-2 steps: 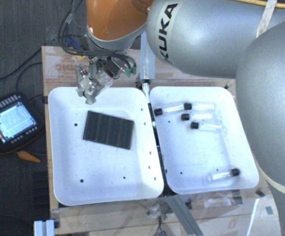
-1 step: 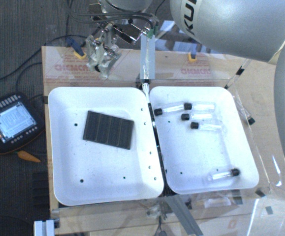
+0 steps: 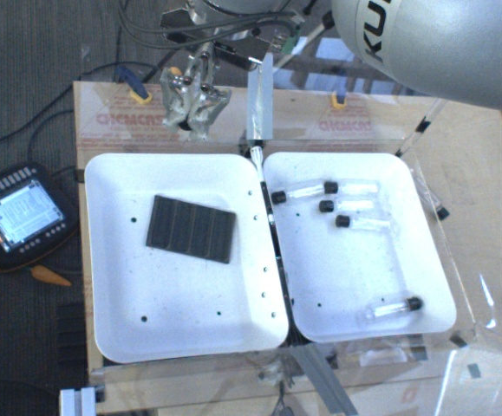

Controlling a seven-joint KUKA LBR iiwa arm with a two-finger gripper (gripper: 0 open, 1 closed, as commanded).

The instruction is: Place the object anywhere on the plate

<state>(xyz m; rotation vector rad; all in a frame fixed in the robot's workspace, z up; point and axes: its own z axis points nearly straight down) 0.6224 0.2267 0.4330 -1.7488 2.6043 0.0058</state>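
Surface (image 3: 103,111): wooden, carrying two white bins side by side.
Plate (image 3: 191,229): dark, ridged, flat in the left bin (image 3: 112,319).
Tubes: four clear black-capped ones in the right bin (image 3: 424,232); three clustered at the far side (image 3: 307,192), one (image 3: 389,308) near the front, well apart.
Axis: each tube lies roughly left-right, slightly tilted.
Pincer (image 3: 195,102): above the surface behind the left bin, nothing between its fingers; opening cannot be told.
Progress: nothing on the plate; picking and placing remain.

Below the shiny metal hand (image 3: 195,94), the two bins (image 3: 112,319) look like smooth, glossy white plastic. The plate (image 3: 191,229) is matt dark and ribbed. The tubes (image 3: 348,204) are clear with black caps.
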